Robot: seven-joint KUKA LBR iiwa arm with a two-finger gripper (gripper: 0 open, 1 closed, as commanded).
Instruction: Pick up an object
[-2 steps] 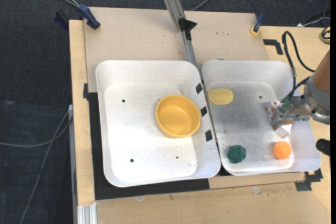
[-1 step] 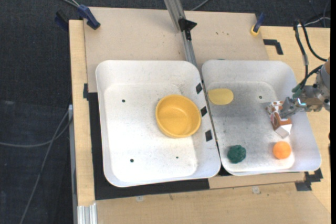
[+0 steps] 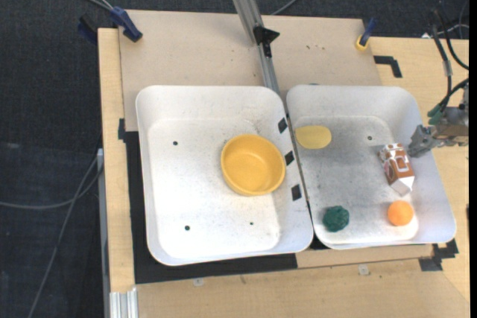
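Observation:
The right bin (image 3: 350,104) holds a flat pale-yellow piece (image 3: 313,137) near its left wall, a dark green lump (image 3: 335,217) at the front, an orange ball (image 3: 400,214) at the front right, and a red-and-white carton (image 3: 396,166) by the right wall. A yellow bowl (image 3: 253,164) stands upright in the left bin (image 3: 179,108), near its right side. My gripper (image 3: 425,138) shows at the right bin's right rim, just above and right of the carton, partly cut off by the frame edge. Nothing is seen held in it.
A slanted metal rail (image 3: 246,4) runs from the top down to the gap between the bins. Blue clamps (image 3: 127,22) and a yellow clamp (image 3: 363,41) sit at the bench's back corners. Cables (image 3: 447,63) hang at the right edge.

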